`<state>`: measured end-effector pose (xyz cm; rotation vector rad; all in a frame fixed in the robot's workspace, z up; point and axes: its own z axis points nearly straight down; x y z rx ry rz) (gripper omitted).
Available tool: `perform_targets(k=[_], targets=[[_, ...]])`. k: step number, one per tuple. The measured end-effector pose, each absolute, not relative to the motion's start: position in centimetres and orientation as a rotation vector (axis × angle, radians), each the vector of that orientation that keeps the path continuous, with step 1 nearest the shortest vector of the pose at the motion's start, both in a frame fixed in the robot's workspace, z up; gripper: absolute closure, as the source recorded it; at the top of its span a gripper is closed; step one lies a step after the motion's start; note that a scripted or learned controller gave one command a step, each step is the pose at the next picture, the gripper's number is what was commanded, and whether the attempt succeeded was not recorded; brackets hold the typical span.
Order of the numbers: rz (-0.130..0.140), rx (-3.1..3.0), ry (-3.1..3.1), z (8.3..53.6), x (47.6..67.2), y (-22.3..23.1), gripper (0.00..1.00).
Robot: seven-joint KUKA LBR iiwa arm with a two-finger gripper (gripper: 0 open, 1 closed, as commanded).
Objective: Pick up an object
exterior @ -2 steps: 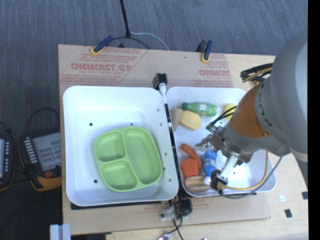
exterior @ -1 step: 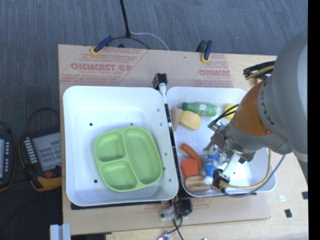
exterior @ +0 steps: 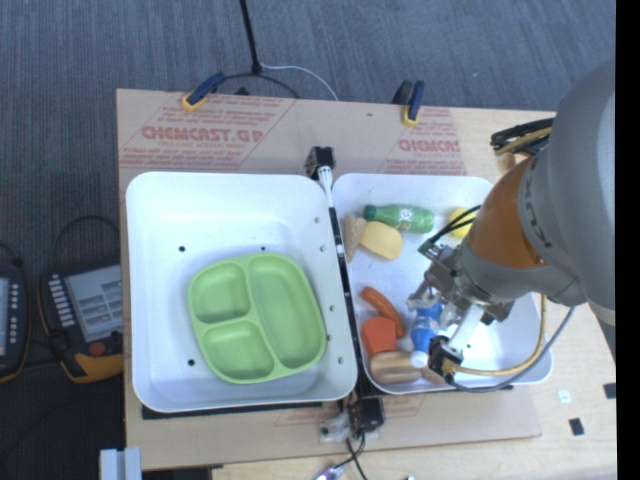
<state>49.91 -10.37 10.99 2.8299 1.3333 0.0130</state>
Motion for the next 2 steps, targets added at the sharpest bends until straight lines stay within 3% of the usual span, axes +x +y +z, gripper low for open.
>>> perform_targets(k=[1,2], targets=[[0.01,2.831,1.335,11.9,49.9,-10.4,1.0],[0.004,2.372,2.052,9.2,51.3,-10.9,1.0]])
